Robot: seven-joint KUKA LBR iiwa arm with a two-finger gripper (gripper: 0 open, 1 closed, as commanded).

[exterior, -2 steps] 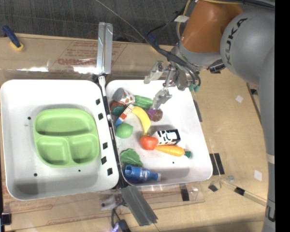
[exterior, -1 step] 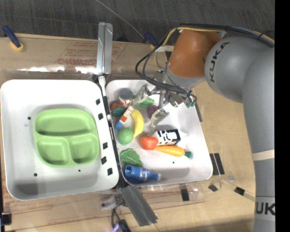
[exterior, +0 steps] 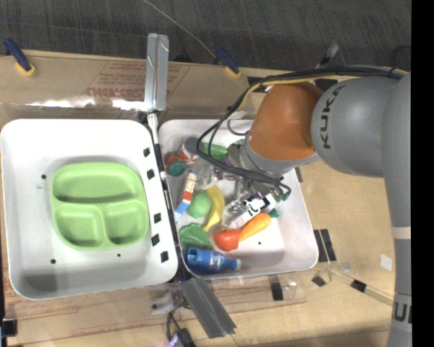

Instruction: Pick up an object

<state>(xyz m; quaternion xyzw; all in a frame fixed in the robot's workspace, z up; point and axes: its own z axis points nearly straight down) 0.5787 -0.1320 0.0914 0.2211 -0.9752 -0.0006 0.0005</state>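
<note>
On the left sits the left bin [exterior: 22,194], a shallow white tray that carries a light green divided plate [exterior: 99,204] with one long compartment along the top and two smaller ones below. A row of black clips runs down the seam where this bin meets the right bin [exterior: 304,244].

Moving into the right bin, the objects I might pick are crowded into its left and lower half. Nearest the seam lies a small teal round piece [exterior: 176,168], and below it a slim tube with orange and blue on it [exterior: 187,192]. Next comes a light green ball-like toy [exterior: 200,205] touching a yellow banana [exterior: 216,204], which curves down toward a dark green leafy piece [exterior: 193,234]. At the bottom edge of the bin lies a blue bottle [exterior: 210,260] on its side. Just right of the banana, an orange carrot [exterior: 247,229] slants from lower left to upper right, its redder end low and near the bottle.

My gripper [exterior: 249,204] is down inside this bin, just right of the banana and directly above the carrot's upper end, with cables looping around it. The metal parts there blur together, so I cannot tell how the gripper stands, nor whether anything is caught in it. My orange band [exterior: 282,121] and grey arm [exterior: 362,121] reach back to the right over the bin's upper corner.
</note>
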